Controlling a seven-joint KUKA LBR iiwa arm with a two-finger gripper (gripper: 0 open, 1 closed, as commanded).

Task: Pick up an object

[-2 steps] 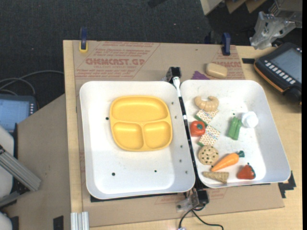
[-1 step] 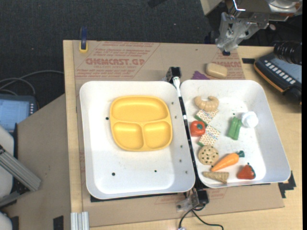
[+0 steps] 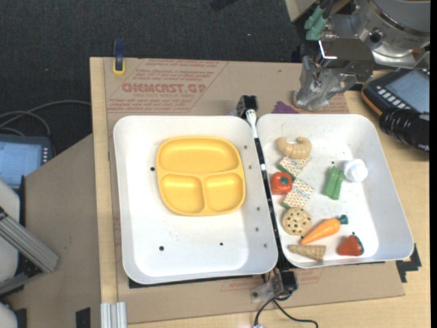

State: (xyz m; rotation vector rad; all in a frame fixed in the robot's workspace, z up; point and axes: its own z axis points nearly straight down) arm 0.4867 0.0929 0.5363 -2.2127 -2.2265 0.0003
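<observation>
Hand [image 3: 315, 100]: hovered above right bin's [image 3: 382, 183] far rim, finger state could not be told. Toys: croissant [image 3: 294, 145], tomato [image 3: 280, 182], carrot [image 3: 321, 230], crowded in that bin. Risk: tight packing could cause a missed or double grasp.

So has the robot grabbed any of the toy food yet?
Not yet. Nothing looks done: the orange carrot, green bottle with a white cap, red tomato and round cookie all lie in the right white bin. The metal gripper sits at that bin's far edge, above no toy. Reaching, gripping and lifting are all left.
</observation>
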